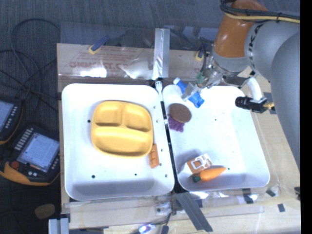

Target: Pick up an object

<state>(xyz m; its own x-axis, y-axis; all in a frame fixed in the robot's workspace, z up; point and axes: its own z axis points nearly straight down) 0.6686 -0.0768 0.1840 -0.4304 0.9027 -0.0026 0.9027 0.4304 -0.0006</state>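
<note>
My gripper [194, 90] hangs over the back left corner of the right bin [239, 130], reaching in from the upper right. A blue and white object [197, 101] sits right at its tip, partly covered by it. Whether the object is gripped is not visible. Just in front lie a brown disc [180, 112] and a small purple piece [176, 126] against the bin's left wall. Near the front of the same bin are a small orange and white box [199, 164] and a carrot [211, 173].
The left bin [78, 174] holds a large yellow divided plate [121, 128] and a small orange stick [154, 156] by its right wall. A ridge [165, 130] separates the two bins. Cables and a handheld controller [29, 152] lie off the bench at the left.
</note>
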